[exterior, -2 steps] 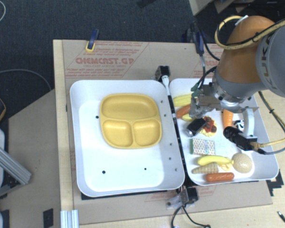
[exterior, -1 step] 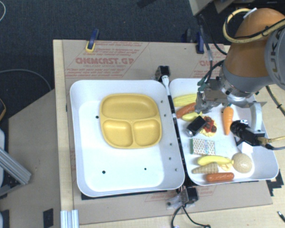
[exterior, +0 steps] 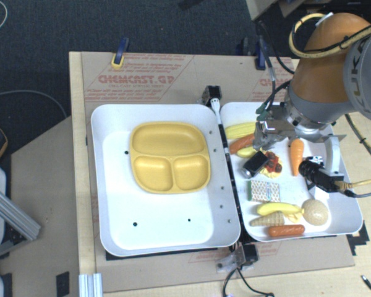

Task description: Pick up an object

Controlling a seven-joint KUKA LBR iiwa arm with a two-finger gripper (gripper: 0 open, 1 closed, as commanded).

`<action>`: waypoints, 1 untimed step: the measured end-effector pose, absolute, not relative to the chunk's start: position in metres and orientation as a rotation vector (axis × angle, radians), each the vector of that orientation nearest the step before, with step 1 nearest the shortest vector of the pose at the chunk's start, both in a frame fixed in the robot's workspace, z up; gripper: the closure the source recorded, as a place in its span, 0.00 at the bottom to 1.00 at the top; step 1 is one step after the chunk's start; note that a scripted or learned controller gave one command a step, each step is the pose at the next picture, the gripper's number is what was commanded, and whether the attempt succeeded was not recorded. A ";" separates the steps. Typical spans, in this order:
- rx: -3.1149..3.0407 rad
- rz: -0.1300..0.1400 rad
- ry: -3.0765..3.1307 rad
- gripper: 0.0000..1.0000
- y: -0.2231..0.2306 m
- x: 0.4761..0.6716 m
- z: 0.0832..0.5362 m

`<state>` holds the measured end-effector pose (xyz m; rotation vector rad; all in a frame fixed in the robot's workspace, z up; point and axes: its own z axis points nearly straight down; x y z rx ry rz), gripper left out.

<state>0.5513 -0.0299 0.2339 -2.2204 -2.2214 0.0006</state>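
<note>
— Right beneath the gripper [exterior: 267, 135], at the far end of the right bin [exterior: 352, 218]: a jumble of toy food. Nothing visibly caught.

— Clenched or released?

— Cannot tell from up here — masked by the wrist's own bulk.

— Likeliest pick, then?

— At a guess, the black block [exterior: 255, 163] just nearside of the jaws, or the orange sausage [exterior: 241, 145] just beside them toward the divider. Corn cob [exterior: 240, 130] beyond that, against the bin wall. Carrot [exterior: 296, 156] close on the jaws' other side, lying lengthwise.

— Why all crammed together?

— Seemingly stocked as one picking pile, loose and overlapping, so any descent meets something. Left bin [exterior: 105, 166] given over to the yellow tray [exterior: 170, 156], well apart from the jaws — perhaps a drop-off spot.

— Count, quickly.

— Two bins. One tray, three compartments. One cob, one carrot, one block. Two sausages, counting the red sausage [exterior: 285, 231] farthest nearside. One banana [exterior: 278, 208], one pale ball [exterior: 315, 212], one speckled packet [exterior: 264, 190] — all nearside of the jaws, untouched.
</note>
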 end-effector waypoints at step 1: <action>-2.220 0.005 -2.218 1.00 -0.032 0.553 0.213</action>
